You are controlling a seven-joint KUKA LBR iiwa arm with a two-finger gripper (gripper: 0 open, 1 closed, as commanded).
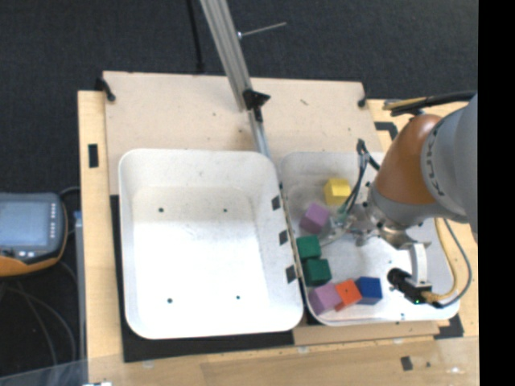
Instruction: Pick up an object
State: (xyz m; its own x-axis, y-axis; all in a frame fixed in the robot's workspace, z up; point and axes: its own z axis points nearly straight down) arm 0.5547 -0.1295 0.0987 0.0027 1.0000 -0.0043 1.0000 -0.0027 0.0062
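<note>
The arm (418,167) hangs low over the right bin (298,167), jaws near the purple block (315,215). Jaw state: cannot tell. No block looks lifted yet; the pick remains.

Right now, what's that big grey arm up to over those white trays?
The arm's gripper is down in the right bin, among small coloured blocks, close to a purple block and a yellow block. It is trying to pick one up; nothing is visibly held. The left bin sits alongside.
</note>
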